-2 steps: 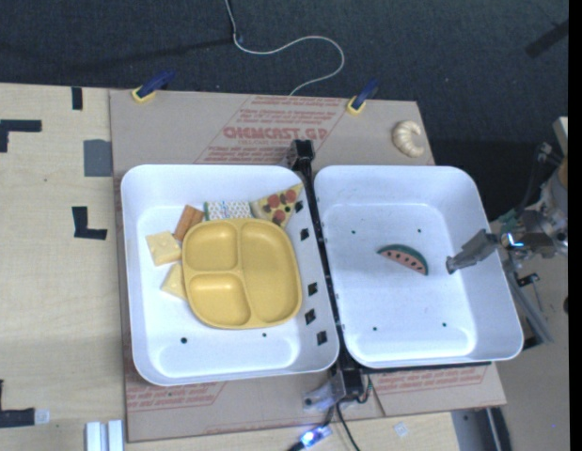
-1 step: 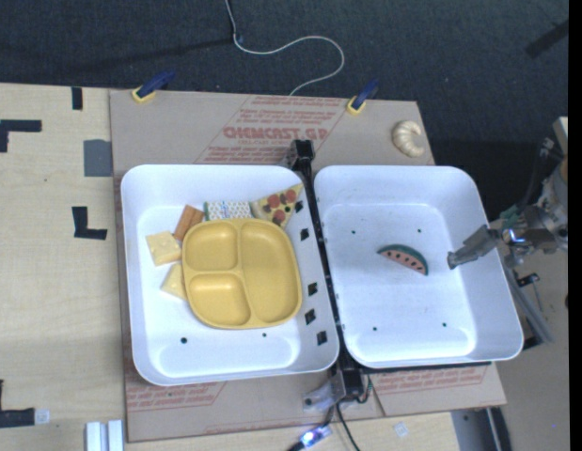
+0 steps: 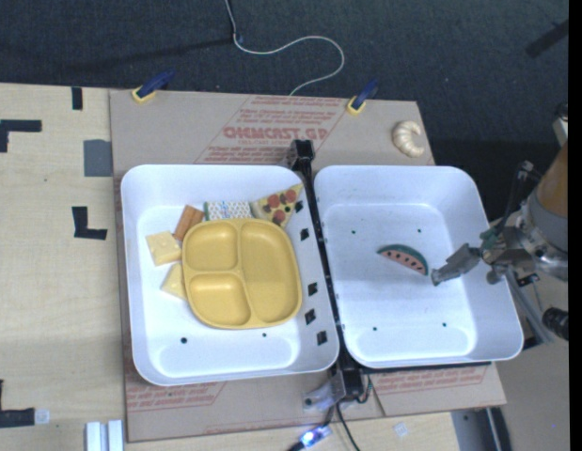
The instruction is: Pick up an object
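Arm was in from the right, gripper [image 3: 452, 269] low over the right bin [image 3: 460, 188], just right of the watermelon slice [image 3: 404, 258]. Couldn't tell whether it was apart or together; too small and dark at this angle, and nothing showed between the tips.

Judging by the layout, the step in hand was the approach to that slice. To do it well: centre over the slice's middle, line up across its narrow width rather than along the curve, go straight down, no sideways drag, since a thin flat piece on a smooth bin floor will likely skate off if nudged. Close only once tips bracket it, then lift slow and check it's come along.

The slice itself: small crescent, red-pink flesh w/ dark seeds, green rind along the outer curve, lying flat near the middle of the right bin, alone, well clear of the walls.

Left bin [image 3: 140, 252] was busy by comparison: yellow divided plate [image 3: 242, 272] in the centre, food pieces [image 3: 164, 247] tucked round its left and upper edges, some partly under the rim. Harder picks, those. A pale shell-like object [image 3: 409, 138] sat on the worktop [image 3: 46, 186] beyond the right bin.
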`<state>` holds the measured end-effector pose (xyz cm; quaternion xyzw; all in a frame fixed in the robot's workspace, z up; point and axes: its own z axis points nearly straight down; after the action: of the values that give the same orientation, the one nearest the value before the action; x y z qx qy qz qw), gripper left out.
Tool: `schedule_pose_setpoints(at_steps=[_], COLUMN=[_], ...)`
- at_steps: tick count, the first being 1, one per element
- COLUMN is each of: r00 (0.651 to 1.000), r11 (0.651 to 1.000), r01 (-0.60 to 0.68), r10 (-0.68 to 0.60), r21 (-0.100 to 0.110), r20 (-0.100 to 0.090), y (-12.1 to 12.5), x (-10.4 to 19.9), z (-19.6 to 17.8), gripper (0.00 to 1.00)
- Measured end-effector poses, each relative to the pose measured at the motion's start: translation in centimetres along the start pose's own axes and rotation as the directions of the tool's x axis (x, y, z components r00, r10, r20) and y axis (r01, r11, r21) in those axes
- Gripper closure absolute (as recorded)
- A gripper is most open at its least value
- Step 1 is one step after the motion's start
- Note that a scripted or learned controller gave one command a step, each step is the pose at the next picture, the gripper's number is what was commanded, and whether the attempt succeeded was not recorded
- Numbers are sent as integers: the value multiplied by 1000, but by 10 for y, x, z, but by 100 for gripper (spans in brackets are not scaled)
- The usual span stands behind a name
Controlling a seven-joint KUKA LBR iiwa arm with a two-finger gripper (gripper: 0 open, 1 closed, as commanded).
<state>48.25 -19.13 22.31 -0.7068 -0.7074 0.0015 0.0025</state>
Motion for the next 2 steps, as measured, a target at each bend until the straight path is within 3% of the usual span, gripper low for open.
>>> schedule_pose_setpoints(at_steps=[2], r00=[1000], r11=[1000], r01=[-1], r10=[1], r21=[2], r20=[-1], y=[-1], x=[-11], z=[112], gripper=[0])
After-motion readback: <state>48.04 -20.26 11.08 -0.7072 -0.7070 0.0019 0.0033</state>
